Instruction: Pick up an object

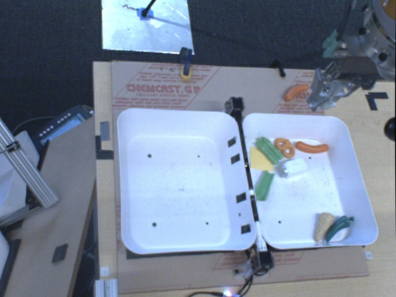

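The right bin (359,190) holds several toy foods. Near its back wall lie an orange sausage (311,146), an orange pretzel (284,146), a green ridged piece (267,148) and a yellow slice (260,159). A white block (292,167) and a green pickle (264,185) sit closer to the middle. At the front right corner lie a beige corn cob (322,226) and a dark green piece (339,228). My gripper (318,98) hangs above the bin's back rim. Another orange sausage (296,92) shows just left of it; whether it is held or lying on the board is unclear.
The left bin (133,166) stands beside the right one, with a black hinge strip (242,166) between them. A yellow and blue clamp (185,64) sits on the cardboard behind the left bin. A grey device (65,121) lies at the left.
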`<state>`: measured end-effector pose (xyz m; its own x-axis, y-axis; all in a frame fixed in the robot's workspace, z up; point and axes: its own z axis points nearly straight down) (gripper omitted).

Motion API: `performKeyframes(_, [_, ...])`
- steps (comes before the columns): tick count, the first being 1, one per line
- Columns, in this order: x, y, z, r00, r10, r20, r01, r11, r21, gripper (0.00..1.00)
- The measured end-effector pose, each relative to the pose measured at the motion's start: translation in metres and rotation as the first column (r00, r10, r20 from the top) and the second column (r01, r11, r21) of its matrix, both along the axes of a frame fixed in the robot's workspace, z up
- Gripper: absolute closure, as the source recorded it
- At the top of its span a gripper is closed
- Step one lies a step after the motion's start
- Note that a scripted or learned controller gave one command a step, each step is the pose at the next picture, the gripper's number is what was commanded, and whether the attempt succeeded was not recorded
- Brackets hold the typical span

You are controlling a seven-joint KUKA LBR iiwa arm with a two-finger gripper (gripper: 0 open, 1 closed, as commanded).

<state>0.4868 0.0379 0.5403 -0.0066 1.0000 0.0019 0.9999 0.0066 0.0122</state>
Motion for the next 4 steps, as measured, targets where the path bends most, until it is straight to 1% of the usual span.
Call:
performKeyframes(1, [-0.001,-0.066,-0.005,1.0,-0.011,-0.009,0.011,1.0,-0.003,1.0])
performKeyframes(2, [0.041,-0.143,-0.025,1.0,-0.011,-0.009,0.011,1.0,-0.005,1.0])
performKeyframes(3, [0.0,-0.151,-0.004,1.0,-0.006,-0.008,0.006,1.0,-0.002,1.0])
performKeyframes(4, [0.057,-0.21,-0.006,1.0,-0.009,-0.008,0.009,1.0,-0.006,1.0])
